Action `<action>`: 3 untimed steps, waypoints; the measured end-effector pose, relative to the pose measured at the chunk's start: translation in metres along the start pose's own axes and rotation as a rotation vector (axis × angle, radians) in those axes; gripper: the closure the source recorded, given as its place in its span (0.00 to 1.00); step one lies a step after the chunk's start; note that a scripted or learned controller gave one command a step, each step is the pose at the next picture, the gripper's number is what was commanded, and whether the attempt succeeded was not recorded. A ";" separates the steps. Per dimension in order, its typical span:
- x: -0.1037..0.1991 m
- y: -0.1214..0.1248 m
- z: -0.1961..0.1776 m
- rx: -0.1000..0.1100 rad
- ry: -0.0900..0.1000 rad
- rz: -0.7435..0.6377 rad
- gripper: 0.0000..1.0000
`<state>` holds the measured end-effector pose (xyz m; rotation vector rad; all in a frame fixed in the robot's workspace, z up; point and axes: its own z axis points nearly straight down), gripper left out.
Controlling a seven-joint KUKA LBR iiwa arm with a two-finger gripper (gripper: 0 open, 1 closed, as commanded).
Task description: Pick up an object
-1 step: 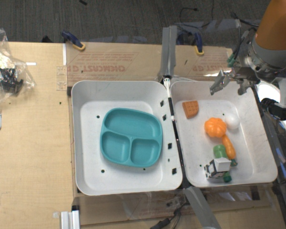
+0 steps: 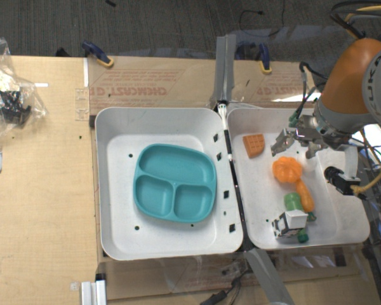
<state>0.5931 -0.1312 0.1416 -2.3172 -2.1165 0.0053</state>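
Grey metal fingers of the gripper (image 2: 296, 143) are seen splayed apart above the right bin (image 2: 260, 224), with nothing held between them; they hang just over the orange round object (image 2: 287, 169), which lies near the middle of that bin. Above the gripper, the arm's orange band (image 2: 350, 75) is visible, with dark letters at the frame's right edge too cropped to be read. An orange waffle-like square (image 2: 254, 145) is placed to the gripper's left, near the bin's far-left corner, with bare white floor around it. An orange carrot-shaped piece (image 2: 305, 196) and a green piece (image 2: 293, 201) lie touching one another below the round object, and a small white boxy item (image 2: 291, 223) with green at its base is set near the bin's near edge. Open floor is left along the right bin's left side. In the left bin (image 2: 114, 234) a teal divided plate (image 2: 175, 182) is centred, with a clear margin all round. On the cardboard (image 2: 146, 84) behind the bins, inverted printing is seen, reading roughly "CHEMCZYL", though uncertainly. A clear plastic bag (image 2: 9, 84) rests on the bench at far left.
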 end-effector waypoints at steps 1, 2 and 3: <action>-0.020 -0.011 0.050 -0.001 0.000 -0.012 0.00; -0.021 -0.011 0.041 -0.003 0.000 -0.009 1.00; 0.033 0.026 -0.057 -0.004 -0.001 0.101 1.00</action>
